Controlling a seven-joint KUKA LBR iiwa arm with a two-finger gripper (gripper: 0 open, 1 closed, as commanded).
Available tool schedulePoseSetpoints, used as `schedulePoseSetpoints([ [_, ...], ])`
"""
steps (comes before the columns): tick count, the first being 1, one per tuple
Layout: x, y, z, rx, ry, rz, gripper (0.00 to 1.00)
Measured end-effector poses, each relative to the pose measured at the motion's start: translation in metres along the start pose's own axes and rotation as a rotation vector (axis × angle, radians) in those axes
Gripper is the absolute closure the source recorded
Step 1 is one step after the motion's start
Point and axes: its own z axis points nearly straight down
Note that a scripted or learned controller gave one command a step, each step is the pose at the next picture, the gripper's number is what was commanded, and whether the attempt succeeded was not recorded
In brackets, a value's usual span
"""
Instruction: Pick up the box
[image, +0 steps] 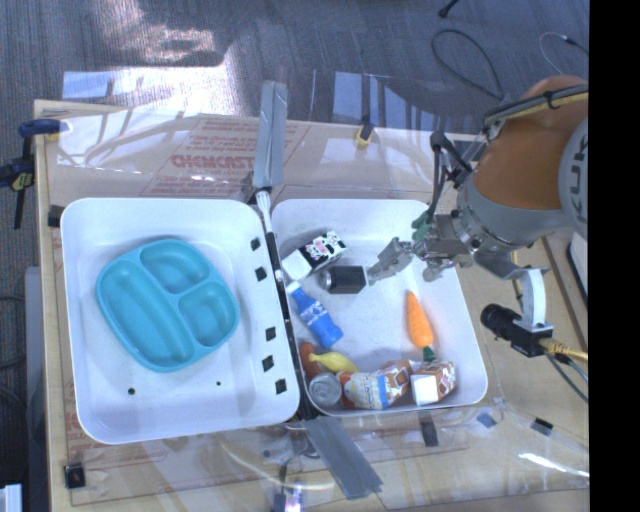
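Gripper (385, 262): fingers parted, holding nothing, just right of the box
Box (346, 279): small, black, in right bin (470, 330), far-left part

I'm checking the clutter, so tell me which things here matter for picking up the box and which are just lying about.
For the job: black-and-white box, gripper, right bin.

Lying about: small black block, blue bottle, carrot, can, blue divided plate.

open white floor in the right bin's (470, 330) middle; things crowd its near edge and left wall.
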Motion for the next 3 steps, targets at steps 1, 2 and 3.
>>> schedulePoseSetpoints([
  [1, 0.03, 0.053, 0.146, 0.003, 0.0, -0.005, 0.0],
  [2, 0.047, 0.105, 0.171, -0.024, -0.016, -0.078, 0.0],
  [3, 0.045, 0.078, 0.177, -0.044, -0.013, -0.008, 0.0],
])
